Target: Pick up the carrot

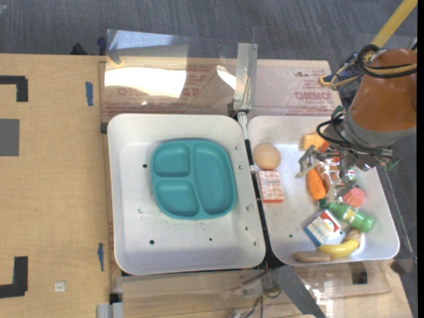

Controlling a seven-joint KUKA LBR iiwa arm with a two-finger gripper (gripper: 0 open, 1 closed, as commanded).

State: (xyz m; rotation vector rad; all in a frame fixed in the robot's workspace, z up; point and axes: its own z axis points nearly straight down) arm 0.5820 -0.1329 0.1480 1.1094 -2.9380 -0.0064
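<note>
- You're looking down on two white bins: the left bin carries a teal divided plate, the right bin carries the clutter.
- The carrot lies in the right bin, right of centre, its orange body pointing roughly up and down the frame; its upper end runs under the metal of the claw, so you can't see its full length.
- The claw hangs over the carrot's upper right side, tangled visually with cables and shiny parts. You cannot tell whether it is spread or pressed together, nor whether it touches the carrot.
- The arm, with its orange band, covers the bin's upper right corner and is cut off by the frame's edge.
- An orange block peeks out at the arm's left edge, partly hidden.
- A tan egg-shaped thing sits near the divider, with a small red-and-white packet just below it.
- Below the carrot: a green bottle, a pinkish piece beside it that's hard to identify, a small carton, and a banana near the front wall.
- A brown shape lies along the front rim; too dim to name.
</note>
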